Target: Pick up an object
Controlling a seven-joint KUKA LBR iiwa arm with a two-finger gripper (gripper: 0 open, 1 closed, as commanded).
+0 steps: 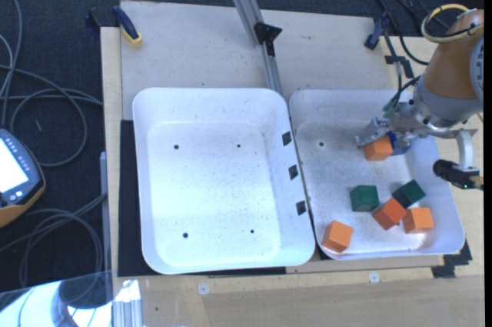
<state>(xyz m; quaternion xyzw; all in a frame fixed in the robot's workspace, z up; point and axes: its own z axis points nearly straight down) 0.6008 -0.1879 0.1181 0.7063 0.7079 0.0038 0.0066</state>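
While the arm (453, 75) is reaching in from the right, its claw (379, 139) is hanging over the upper part of the right bin (307, 114), with an orange block (377, 151) sitting right at its tip. Something blue (393, 141) is showing just beside that block, against the claw. The block looks to be sitting between the fingers, so the claw seems to be closed around it, though whether the block is resting on the bin floor or hanging just above it is not something I can tell from this angle.

Lower in the same bin, five more blocks are lying loose. A green block (364, 198) is sitting near the middle, and a darker green block (410, 192) is lying to its right. Touching that darker one, an orange block (389, 213) is sitting tilted, with another orange block (419, 220) just beside it toward the bin's right wall. A fifth orange block (337, 235) is lying apart from these, near the lower left corner of the bin.

The left bin (146, 114) is standing beside the right one, their walls touching along the middle.
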